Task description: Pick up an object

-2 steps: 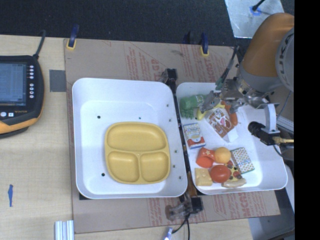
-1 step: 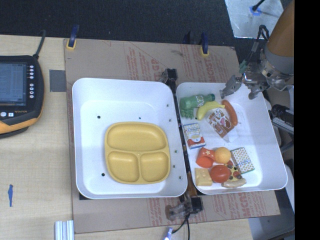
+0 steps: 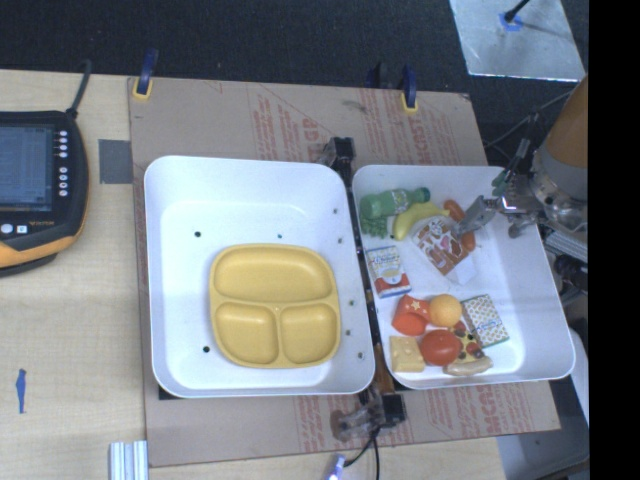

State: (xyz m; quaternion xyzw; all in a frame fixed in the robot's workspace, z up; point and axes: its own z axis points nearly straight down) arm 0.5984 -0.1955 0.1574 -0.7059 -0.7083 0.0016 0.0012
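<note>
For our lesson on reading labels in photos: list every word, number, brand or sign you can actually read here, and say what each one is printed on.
None can be read with certainty.
Cardboard sheet: repeated red print, too blurred.
Small carton: red and blue label, too small.
Red-and-white packet: print illegible.
Patterned box: pattern, no legible words.
Handheld pendant: screen and buttons, unreadable.

A pale wood-grain counter (image 3: 70, 358) carries a brown cardboard sheet (image 3: 260, 118) held by blue-and-yellow clamps (image 3: 146, 76), with a black-and-orange handheld control pendant (image 3: 38, 190) at its left edge, while dark carpeted floor (image 3: 250, 18) lies beyond.
</note>
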